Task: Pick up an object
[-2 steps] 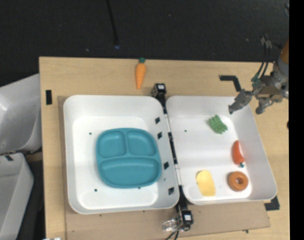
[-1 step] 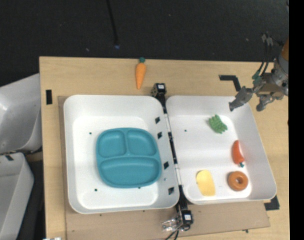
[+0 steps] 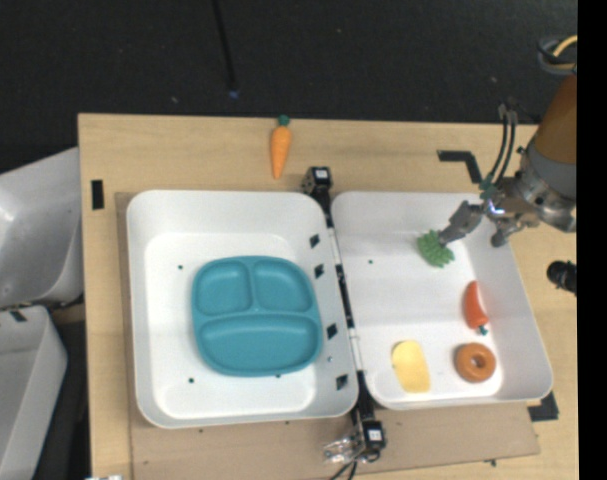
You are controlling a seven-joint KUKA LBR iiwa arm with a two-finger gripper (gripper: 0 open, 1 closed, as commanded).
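Note:
The right bin (image 3: 383, 230) holds a green broccoli piece (image 3: 436, 249), a red-orange piece (image 3: 474, 304), a yellow piece (image 3: 411, 365) and a brown doughnut (image 3: 474, 362). My gripper (image 3: 480, 230) hangs over the bin's upper right part, open, its fingers spread apart. The left finger (image 3: 460, 224) points down at the broccoli's upper right edge and looks close to touching it. Nothing sits between the fingers.
A teal divided plate (image 3: 255, 314) lies in the left bin (image 3: 153, 268). An orange carrot (image 3: 280, 148) rests on the wooden bench (image 3: 183, 148) behind the bins. Black clips run along the seam between the bins.

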